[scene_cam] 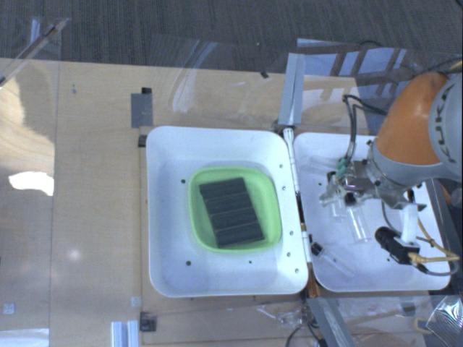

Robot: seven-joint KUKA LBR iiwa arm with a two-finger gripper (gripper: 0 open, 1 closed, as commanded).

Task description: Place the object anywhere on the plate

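Wooden worktop [87, 215], two white bins. Dark ridged block [230, 212] already flat on green plate [270, 207], left bin. Looks stiff, light, grippy – you'd pinch across short sides. End effector [346, 194] over right bin – can't tell its state.

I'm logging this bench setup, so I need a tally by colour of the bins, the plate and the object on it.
White: 2, the left bin and the right bin
Green: 1, the plate in the left bin
Dark grey: 1, the ridged block lying on the plate
Total: 4
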